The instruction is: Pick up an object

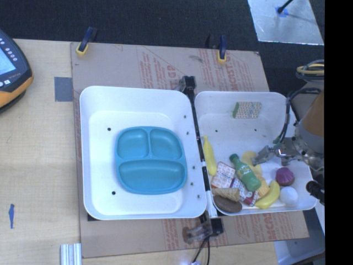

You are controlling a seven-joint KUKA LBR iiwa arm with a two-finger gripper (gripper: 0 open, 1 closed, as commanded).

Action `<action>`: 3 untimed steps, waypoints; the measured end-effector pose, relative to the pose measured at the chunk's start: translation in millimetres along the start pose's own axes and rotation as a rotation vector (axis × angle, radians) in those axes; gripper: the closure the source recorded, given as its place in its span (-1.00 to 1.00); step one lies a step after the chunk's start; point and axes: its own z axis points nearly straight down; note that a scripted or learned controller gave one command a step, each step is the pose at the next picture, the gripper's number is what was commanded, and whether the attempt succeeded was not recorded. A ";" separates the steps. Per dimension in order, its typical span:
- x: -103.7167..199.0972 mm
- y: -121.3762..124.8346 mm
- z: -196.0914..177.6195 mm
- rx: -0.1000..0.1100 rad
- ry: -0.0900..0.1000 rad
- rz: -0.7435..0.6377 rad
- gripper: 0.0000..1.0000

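Observation:
The right bin [220, 101] holds a pile of toy food along its near side. A green bottle [246, 173] lies across the pile, with a yellow banana [268, 196] beside it. A purple piece [284, 176] and a white egg [288, 194] sit at the far right. A brown cookie [227, 204], a cone [227, 192] and a red-and-white packet [223, 175] lie at the near left. A long yellow piece [209, 156] rests against the left wall. My gripper [278, 150] hangs low over the bin's right side, just above the purple piece and to the right of the bottle.
The left bin [94, 148] holds a blue divided plate [150, 160]. A small green patterned pad [246, 110] lies at the back of the right bin. A yellow-edged device [11, 65] sits at the bench's far left. Clamps [221, 48] hold the cardboard base.

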 end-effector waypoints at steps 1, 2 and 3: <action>16.4 64.9 -1.5 -0.012 -0.001 -0.010 -1.00; 27.8 137.6 -8.1 -0.014 -0.002 -0.010 -1.00; 91.7 63.9 -5.1 0.002 0.004 -0.011 -1.00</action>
